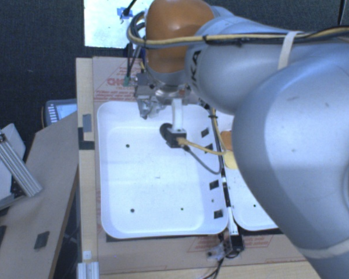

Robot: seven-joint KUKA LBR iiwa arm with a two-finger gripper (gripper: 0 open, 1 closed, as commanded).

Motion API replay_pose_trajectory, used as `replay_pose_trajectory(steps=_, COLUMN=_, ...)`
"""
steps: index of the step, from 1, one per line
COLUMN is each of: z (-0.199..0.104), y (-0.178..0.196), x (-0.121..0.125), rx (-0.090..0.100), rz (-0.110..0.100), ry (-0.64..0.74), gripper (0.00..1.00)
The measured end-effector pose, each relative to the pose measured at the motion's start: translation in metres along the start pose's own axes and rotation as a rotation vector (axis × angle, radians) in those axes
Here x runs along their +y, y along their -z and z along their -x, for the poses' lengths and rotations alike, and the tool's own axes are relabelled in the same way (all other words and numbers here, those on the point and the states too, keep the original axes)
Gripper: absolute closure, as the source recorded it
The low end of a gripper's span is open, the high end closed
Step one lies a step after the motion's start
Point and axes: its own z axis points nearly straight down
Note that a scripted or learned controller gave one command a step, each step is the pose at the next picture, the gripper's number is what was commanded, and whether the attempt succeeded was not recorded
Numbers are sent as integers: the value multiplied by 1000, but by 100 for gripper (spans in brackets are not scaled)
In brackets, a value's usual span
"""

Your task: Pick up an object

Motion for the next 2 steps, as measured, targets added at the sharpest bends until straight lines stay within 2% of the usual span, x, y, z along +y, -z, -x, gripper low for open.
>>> replay_pose_trajectory(steps=1, z=2, y=161, x=-65, rx=11, rz=28, ry=6, gripper=100)
replay_pose_trajectory(steps=2, z=-24, y=356, x=-78, rx=14, rz=35, ry=8, gripper=100)
